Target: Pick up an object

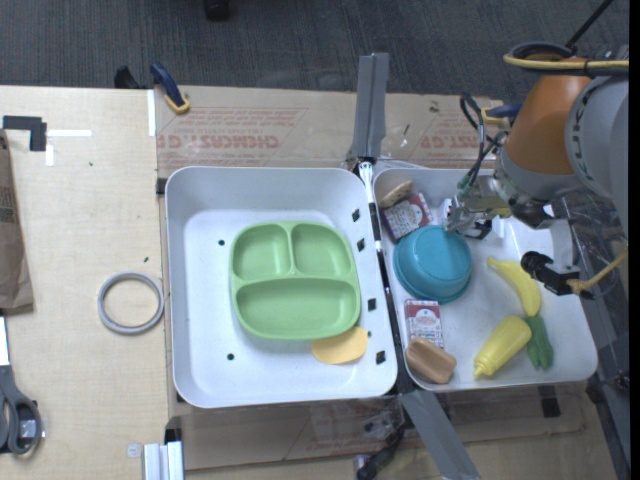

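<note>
Hovering low at the blue bowl's (432, 264) far rim in the right bin (572, 366), the gripper (468, 215) could skid off that rounded edge; its grip state I cannot tell.

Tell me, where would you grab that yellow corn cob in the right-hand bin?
Probably across the middle of the corn cob, coming straight down. It lies flat and slanted on the right bin floor, long and narrow, so closing across its short width suits it. The banana and hot dog lie apart, leaving room on both sides.
</note>
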Robot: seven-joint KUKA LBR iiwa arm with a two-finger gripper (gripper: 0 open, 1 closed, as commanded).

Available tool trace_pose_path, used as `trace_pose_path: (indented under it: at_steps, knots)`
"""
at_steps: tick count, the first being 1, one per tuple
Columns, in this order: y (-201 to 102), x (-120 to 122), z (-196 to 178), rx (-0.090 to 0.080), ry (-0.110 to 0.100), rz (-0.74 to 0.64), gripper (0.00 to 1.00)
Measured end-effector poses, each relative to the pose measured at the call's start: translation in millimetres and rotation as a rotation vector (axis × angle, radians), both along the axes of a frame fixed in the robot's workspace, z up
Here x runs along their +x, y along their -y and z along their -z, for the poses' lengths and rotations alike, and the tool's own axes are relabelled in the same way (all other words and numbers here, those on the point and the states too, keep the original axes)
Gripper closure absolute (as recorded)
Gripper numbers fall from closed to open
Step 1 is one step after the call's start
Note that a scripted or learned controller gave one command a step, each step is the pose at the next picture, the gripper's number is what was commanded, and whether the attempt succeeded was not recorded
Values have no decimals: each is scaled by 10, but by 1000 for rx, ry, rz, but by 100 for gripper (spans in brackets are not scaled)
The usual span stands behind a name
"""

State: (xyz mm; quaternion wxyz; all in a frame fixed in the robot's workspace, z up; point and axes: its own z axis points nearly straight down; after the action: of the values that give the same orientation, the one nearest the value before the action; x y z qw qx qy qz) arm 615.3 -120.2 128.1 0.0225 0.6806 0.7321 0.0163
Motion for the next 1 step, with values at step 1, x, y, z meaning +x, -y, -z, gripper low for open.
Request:
trace_pose_path:
  at_steps: [1]
  knots:
    - [0, -12, 21, 0, -4, 0, 0]
